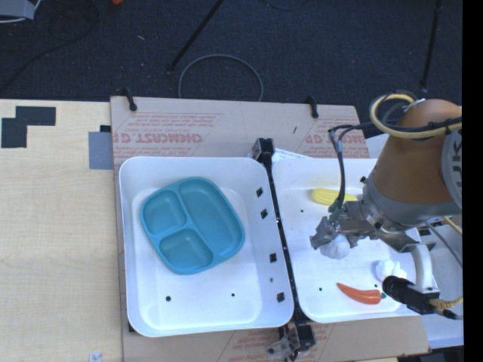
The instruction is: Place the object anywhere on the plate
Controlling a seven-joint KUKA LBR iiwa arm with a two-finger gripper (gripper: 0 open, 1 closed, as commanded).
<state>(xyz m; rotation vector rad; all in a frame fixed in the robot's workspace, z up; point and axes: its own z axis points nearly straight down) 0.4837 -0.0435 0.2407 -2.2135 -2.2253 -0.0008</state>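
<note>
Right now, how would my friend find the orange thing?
Look in the right-hand white bin, near its front edge. The orange thing lies there, long, curved and pointed like a chilli pepper. The yellow thing farther back and the white things nearby have other colours.

Plate (192, 225) in the left bin (143, 308), toward its upper left. In the right bin (317, 308): banana (326, 196) at top, gripper (330, 240) mid-frame, pepper (359, 293) lower right.
</note>
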